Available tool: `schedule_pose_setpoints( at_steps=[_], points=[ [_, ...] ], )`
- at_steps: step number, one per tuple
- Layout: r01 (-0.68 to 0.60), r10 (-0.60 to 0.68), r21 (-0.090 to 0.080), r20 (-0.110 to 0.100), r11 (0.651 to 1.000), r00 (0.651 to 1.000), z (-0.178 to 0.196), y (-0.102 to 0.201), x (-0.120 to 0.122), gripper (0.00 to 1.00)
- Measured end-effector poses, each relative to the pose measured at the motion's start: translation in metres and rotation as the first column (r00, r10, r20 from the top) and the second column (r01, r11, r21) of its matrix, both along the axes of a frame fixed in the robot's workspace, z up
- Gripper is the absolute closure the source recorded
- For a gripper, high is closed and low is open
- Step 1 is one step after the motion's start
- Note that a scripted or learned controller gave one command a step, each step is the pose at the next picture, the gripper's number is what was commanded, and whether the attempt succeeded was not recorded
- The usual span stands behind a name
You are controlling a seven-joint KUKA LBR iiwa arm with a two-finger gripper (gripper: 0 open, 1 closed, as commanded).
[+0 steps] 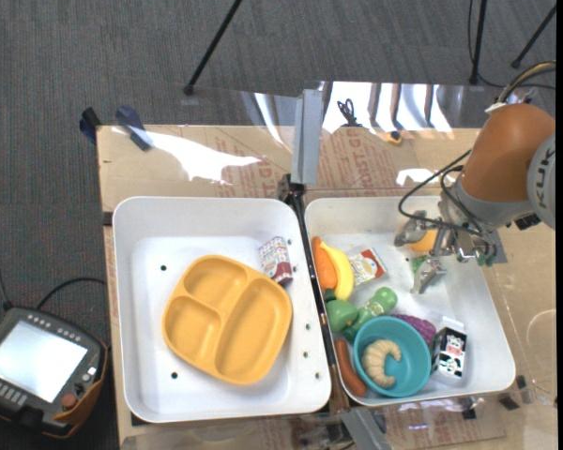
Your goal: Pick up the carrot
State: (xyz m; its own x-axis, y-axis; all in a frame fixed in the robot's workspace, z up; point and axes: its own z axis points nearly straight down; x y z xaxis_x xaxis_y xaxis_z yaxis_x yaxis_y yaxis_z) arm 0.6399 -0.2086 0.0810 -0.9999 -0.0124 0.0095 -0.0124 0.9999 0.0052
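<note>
The carrot [323, 263] is an orange, elongated toy lying along the left wall of the right bin [479, 322], pressed against a yellow banana [342, 272]. My gripper [417, 254] hangs over the upper right part of that bin, well to the right of the carrot. Its grey fingers [426, 276] are spread apart and open. A small orange-yellow piece [421, 241] shows by the upper finger; whether it touches a finger is unclear.
The right bin also holds a small snack packet [365, 265], green toys [357, 309], a teal bowl [391, 356] with a croissant, a sausage [348, 367], a purple item [416, 324] and a small carton [450, 352]. The left bin [141, 232] holds a yellow divided plate [227, 318] and a small can [276, 259].
</note>
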Motion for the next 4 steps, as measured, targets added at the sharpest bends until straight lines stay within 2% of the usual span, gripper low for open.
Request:
schedule_pose_setpoints(
  at_steps=[1,2,3,4],
  points=[
    [-0.002,0.002,-0.003,0.018,1.000,1.000,0.019,0.001,0.006,1.00],
    [0.015,-0.015,-0.010,0.030,1.000,0.999,0.238,-0.003,-0.024,1.00],
    [-0.277,0.277,-0.001,0.008,0.961,0.961,0.131,0.004,-0.073,1.00],
    [-0.277,0.277,-0.004,0.012,0.961,0.961,0.134,0.003,-0.073,0.00]
  ],
)
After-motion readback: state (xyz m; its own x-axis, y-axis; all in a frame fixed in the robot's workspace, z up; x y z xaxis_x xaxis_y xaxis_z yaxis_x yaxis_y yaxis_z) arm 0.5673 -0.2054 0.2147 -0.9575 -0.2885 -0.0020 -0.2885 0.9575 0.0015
